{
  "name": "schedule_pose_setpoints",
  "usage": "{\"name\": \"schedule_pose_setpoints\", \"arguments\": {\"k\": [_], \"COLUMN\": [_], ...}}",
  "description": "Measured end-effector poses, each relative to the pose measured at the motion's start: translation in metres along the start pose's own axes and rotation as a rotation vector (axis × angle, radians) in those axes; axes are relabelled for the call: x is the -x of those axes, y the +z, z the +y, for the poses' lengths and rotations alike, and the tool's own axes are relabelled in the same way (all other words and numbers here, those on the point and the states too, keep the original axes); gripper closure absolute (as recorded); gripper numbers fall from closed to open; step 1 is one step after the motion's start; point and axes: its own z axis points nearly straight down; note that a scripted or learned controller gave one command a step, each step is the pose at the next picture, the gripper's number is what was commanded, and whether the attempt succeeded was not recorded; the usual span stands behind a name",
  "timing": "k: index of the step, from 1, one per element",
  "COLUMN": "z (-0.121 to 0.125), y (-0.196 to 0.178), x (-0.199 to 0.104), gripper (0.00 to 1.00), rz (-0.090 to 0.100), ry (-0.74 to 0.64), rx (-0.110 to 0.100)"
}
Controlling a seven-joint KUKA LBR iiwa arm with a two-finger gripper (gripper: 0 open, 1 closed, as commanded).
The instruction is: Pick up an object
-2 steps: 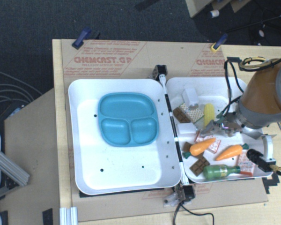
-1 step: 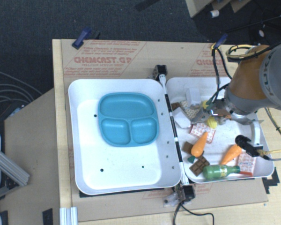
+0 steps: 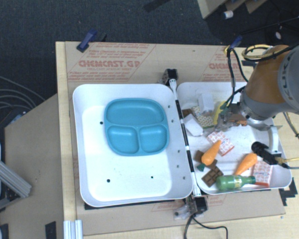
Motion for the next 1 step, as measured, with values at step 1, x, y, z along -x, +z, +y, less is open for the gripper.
{"name": "schedule_pose_setpoints", "arguments": {"k": [1], "z": [-0.0002], "y": [0.0003], "x": [-0.0002], "gripper": [0.0], "rz": [0.001], "ry": [0.0], "rx": [-0.001]}}
